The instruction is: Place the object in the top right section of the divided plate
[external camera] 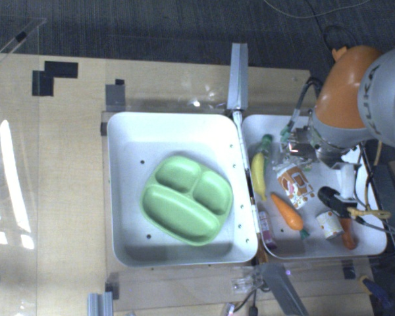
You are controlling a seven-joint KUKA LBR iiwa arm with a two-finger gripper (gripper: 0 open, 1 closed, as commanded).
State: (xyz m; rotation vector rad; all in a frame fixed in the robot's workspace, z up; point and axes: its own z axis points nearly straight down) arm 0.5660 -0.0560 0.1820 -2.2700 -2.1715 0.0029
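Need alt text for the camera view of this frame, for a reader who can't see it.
A green divided plate lies in the left white bin, all its sections bare. The grey and orange arm reaches from the right over the right bin, which holds a banana, a carrot, a snack packet and other small items.

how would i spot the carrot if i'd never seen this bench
Look in the right white bin, the cluttered one. Near its lower middle lies the carrot, slanted, just right of the yellow banana. It is the bin's only plain orange tapered piece.
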